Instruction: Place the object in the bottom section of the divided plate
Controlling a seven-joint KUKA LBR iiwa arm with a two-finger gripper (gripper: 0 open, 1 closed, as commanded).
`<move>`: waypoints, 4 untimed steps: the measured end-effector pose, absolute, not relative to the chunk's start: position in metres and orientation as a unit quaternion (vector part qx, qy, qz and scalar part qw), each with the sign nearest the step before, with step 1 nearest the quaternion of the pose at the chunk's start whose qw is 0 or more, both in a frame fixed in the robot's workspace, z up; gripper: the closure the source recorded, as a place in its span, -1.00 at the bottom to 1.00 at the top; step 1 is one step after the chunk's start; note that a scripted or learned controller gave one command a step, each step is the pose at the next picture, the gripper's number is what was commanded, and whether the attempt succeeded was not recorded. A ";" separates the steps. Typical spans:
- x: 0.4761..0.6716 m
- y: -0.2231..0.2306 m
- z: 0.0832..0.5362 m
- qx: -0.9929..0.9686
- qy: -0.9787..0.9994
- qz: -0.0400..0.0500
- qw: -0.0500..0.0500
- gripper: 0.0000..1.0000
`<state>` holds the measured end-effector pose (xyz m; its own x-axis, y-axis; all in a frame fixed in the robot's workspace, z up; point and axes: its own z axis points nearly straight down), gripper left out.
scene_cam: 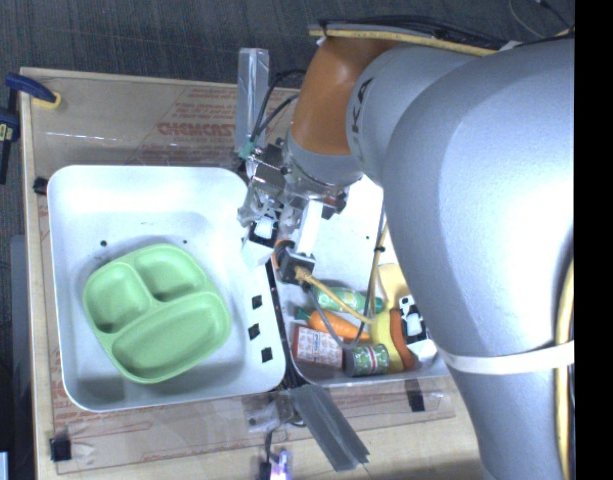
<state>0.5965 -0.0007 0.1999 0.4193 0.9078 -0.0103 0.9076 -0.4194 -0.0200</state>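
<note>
A green divided plate (158,311) lies in the left white bin (76,193), with two small sections at its far side and one large section (171,336) at its near side; nothing lies on it. My gripper (261,223) hangs over the wall between the two bins, just right of the plate's far corner. The wrist and arm hide what is under it. Several objects are heaped at the near end of the right bin (361,213): a green bottle (338,297), an orange carrot (336,323), a red-labelled can (314,345) and a green-lidded jar (366,359).
A yellow item (394,320) and a small white bottle with a black cap (415,325) lie at the right bin's near right corner. The big grey arm covers most of the right bin. Black tags (257,316) mark the left bin's right wall.
</note>
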 end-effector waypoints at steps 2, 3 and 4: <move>0.656 0.006 0.212 -0.891 -0.454 0.005 0.002 1.00; 0.600 0.025 0.187 -0.922 -0.388 0.006 0.002 1.00; 0.616 0.025 0.188 -0.940 -0.340 0.005 0.001 1.00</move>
<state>0.6163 0.0247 0.1878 0.7684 0.6399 -0.0077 0.6399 -0.7684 -0.0054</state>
